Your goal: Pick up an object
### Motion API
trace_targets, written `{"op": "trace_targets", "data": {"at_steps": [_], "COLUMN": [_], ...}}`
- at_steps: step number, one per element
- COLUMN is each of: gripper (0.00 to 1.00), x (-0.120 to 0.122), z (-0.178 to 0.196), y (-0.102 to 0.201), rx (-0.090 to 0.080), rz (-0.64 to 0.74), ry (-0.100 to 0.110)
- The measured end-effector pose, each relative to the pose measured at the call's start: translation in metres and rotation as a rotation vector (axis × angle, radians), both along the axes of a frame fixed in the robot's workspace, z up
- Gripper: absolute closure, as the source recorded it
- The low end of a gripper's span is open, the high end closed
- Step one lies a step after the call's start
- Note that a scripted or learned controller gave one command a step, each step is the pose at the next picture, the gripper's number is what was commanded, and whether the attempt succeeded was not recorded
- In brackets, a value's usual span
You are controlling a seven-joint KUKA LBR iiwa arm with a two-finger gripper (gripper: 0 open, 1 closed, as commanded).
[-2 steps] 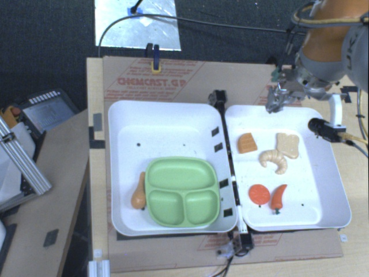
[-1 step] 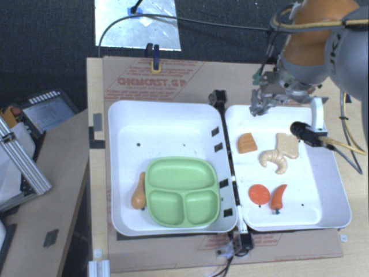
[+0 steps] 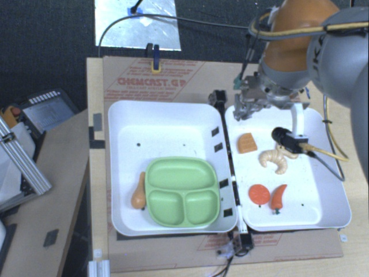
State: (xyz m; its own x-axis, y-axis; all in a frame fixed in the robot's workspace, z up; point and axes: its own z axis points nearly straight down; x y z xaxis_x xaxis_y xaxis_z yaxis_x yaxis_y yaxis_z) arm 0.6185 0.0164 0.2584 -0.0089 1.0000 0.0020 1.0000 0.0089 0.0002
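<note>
Gripper (image 3: 245, 109) hangs over the far left corner of the right bin (image 3: 328, 212); whether its jaws are spread or pressed together I cannot tell. Nothing is seen in its grasp. Nearest candidate is the orange block (image 3: 247, 143), just below it, apart from the croissant (image 3: 275, 159), tomato (image 3: 259, 194) and chilli (image 3: 278, 197). Recommended: descend squarely over the block, clear of the bin wall.

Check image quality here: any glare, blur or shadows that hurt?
Camera view: foil sheet at top glares brightly; bins evenly lit, soft shadows beside the green tray and croissant; tool looks slightly soft; food items sharp enough.
</note>
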Motion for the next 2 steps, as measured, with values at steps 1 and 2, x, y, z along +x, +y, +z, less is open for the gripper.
{"op": "trace_targets", "data": {"at_steps": [1, 2], "gripper": [1.00, 1.00], "x": [-0.027, -0.041], "z": [-0.010, -0.026], "y": [0.045, 0.086], "rx": [0.000, 0.000], "rz": [0.000, -0.001], "ry": [0.002, 0.001]}}
